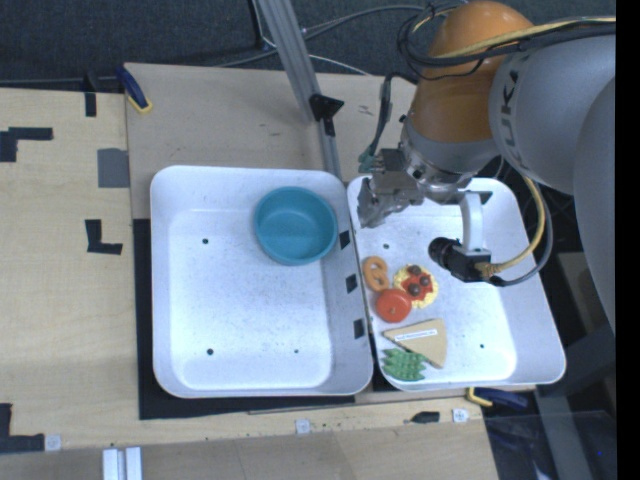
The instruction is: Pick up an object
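Observation:
My gripper (pixel 378 206) hangs over the far left corner of the right bin (pixel 500 358), below the arm's orange band. Nothing shows between its fingers. Toy food lies closer to the front of that bin: a pretzel (pixel 375 272), a small pizza piece (pixel 417 283), a red tomato (pixel 393 306), a sandwich wedge (pixel 420 342) and a green vegetable (pixel 402 366). All of it lies a little in front of the gripper. A blue bowl (pixel 293 225) sits in the far right part of the left bin (pixel 200 298).
A grey metal pole (pixel 295 58) slants down from the top to the gap between the bins. Cables and a black fitting (pixel 455 258) hang beside the wrist over the right bin. The arm's bulk covers the far right side.

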`<action>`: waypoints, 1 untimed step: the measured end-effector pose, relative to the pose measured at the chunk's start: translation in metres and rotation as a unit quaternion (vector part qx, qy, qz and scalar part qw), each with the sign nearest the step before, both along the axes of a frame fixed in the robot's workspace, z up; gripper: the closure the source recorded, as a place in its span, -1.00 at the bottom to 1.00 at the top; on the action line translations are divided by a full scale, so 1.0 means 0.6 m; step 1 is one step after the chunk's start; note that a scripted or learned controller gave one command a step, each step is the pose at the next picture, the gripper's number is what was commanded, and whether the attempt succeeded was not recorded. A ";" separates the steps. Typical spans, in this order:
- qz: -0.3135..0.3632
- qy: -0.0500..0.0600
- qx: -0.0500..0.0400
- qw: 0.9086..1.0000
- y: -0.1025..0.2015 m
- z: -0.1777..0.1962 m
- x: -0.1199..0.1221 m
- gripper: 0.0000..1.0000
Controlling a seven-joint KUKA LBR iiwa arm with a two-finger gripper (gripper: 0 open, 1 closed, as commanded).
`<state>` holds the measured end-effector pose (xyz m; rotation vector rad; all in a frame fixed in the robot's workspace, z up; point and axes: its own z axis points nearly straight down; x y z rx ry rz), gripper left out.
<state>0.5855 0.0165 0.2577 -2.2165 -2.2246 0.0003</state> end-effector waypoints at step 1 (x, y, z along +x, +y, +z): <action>0.000 0.000 0.000 1.000 0.076 -0.013 -0.034 1.00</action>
